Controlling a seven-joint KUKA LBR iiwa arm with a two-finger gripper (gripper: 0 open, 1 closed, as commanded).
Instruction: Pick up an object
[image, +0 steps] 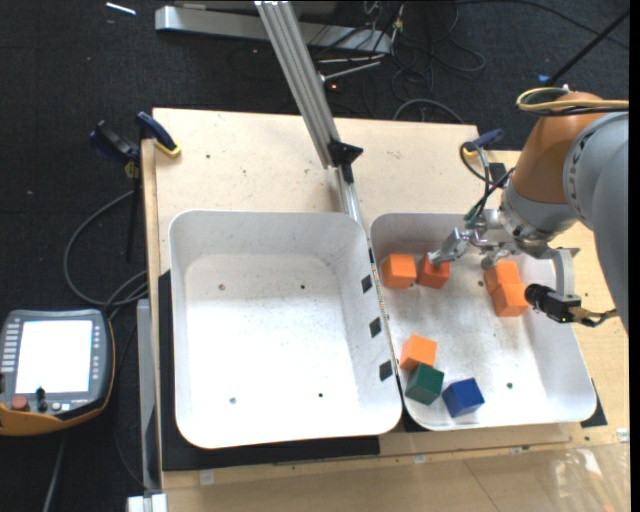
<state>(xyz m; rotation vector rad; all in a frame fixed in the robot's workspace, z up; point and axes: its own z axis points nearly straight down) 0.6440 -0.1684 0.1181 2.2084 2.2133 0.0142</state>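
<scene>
1. The arm (575, 165) reaches in from the right edge of the bench (250, 160), bent down over the far part of the right bin (560, 385), with its orange band above the wrist.
2. The gripper (447, 251) points left, low over the bin's far end, near its far wall.
3. A small red-orange block (434, 271) sits at the fingertips; whether the fingers clasp it or merely touch it cannot be told, and their spread cannot be judged either.
4. An orange cube (400, 270) lies just beside that block, towards the bin's left wall, at its far-left corner.
5. A taller orange block (507, 287) lies under the wrist, towards the bin's right side, apart from the fingertips.
6. Nearer the front edge lie three more: an orange cube (419, 351), a green cube (425, 383) touching it, and a blue cube (463, 396) just beside the green one, close to the front wall.
7. The left bin (200, 250) stands beside the right one, their rims overlapping in the middle of the bench.
8. A pendant (52, 370) with a lit screen lies off the bench's left edge.
</scene>
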